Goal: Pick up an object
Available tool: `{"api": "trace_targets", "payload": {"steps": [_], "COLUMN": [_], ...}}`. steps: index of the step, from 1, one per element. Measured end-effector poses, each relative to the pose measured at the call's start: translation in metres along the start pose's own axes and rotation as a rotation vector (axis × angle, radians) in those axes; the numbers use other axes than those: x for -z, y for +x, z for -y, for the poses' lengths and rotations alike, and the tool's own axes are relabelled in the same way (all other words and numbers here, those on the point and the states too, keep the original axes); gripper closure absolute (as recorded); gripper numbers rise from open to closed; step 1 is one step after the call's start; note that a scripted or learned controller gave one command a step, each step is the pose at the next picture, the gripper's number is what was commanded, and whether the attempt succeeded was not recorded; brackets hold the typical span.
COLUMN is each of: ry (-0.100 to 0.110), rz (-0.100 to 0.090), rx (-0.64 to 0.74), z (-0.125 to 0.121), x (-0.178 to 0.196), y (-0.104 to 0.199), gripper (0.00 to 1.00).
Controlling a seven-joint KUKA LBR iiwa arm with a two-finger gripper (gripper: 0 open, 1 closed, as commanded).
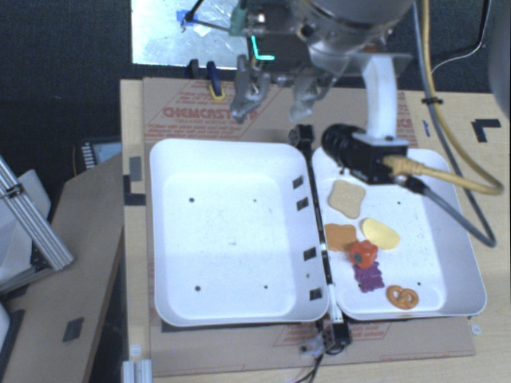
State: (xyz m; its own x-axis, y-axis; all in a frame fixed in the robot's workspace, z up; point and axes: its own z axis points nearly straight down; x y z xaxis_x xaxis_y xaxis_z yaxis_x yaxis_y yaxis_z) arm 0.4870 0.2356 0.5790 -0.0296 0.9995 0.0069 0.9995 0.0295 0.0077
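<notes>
Standing by the bench, I see the gripper point(277, 102) hanging high over the back edge of the two bins, approx. above the seam where they meet. Its two fingers point(246, 104) are set well apart w/ nothing between them, so the pincer is wide and carries no load. I think it is kept open and high so it can travel over the rims before it goes down. All the things to pick lie in the right bin point(455, 238), grouped toward the side next to the left bin point(223, 230). A tan bread slice point(347, 199) is furthest back. Then come an orange piece point(341, 235) and, near it, a yellow piece point(381, 233). A small red toy point(363, 253) sits between and below them, a purple grape bunch point(369, 277) just under it, and a pretzel point(402, 297) close to the front. The pick looks not yet begun. The bread slice lies a bit apart from the rest, so prob. it is the easier target. In the tight group, the fingers may push a neighbour away.
</notes>
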Motion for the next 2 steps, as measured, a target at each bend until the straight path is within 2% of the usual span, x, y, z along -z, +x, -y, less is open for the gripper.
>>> {"api": "trace_targets", "payload": {"steps": [1, 2], "ry": [-0.003, -0.002], "rz": [-0.002, -0.001], "rx": [0.004, 0.005], "z": [-0.0002, -0.0002], "x": [0.0117, 0.0111], "y": [0.0004, 0.0004], "gripper": [1.00, 0.00]}}
